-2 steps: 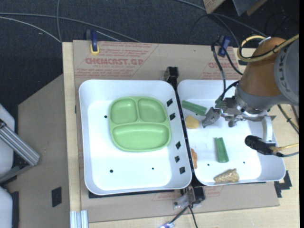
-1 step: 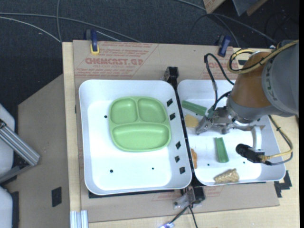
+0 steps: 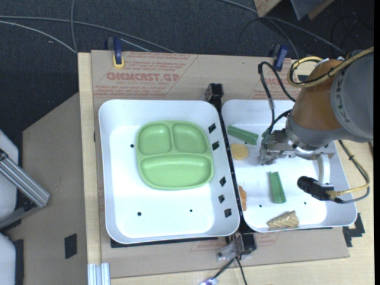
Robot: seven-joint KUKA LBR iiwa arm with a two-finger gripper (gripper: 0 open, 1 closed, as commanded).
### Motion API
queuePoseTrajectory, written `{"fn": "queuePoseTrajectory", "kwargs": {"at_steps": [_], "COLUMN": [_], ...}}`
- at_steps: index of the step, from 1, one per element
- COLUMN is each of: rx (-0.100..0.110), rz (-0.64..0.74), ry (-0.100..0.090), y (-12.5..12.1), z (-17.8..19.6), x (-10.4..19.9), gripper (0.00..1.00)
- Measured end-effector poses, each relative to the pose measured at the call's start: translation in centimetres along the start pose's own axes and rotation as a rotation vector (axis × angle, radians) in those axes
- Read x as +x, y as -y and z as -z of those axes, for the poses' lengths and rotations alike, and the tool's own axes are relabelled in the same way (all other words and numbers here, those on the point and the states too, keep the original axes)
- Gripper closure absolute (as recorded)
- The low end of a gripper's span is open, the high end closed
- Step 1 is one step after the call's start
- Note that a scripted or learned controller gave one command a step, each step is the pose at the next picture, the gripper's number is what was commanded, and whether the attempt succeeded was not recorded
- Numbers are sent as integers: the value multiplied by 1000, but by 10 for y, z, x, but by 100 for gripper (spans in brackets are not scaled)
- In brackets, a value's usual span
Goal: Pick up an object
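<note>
Gripper (image 3: 268, 153), right bin (image 3: 309, 221): finger state we cannot tell (too small and dark), nothing seen held; nearest candidates yellow disc (image 3: 240, 152), green stick (image 3: 276, 186), green wedge (image 3: 243, 135); we advise centring squarely over one before descending.

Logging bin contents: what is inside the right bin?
Right bin: two green blocks, a yellow disc, a tan crumbly piece. The arm covers the far right part.
</note>
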State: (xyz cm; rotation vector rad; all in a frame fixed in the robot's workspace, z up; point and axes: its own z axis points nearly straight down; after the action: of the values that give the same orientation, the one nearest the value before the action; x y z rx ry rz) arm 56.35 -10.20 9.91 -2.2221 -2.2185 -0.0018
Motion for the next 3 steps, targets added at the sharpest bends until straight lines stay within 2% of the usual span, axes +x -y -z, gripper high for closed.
{"fn": "queuePoseTrajectory", "kwargs": {"at_steps": [2,3], "rx": [-7,-2], "rz": [3,7], "ry": [3,-1], "y": [1,-9], "z": [106,100], "x": [-10,42], "gripper": [100,100]}}
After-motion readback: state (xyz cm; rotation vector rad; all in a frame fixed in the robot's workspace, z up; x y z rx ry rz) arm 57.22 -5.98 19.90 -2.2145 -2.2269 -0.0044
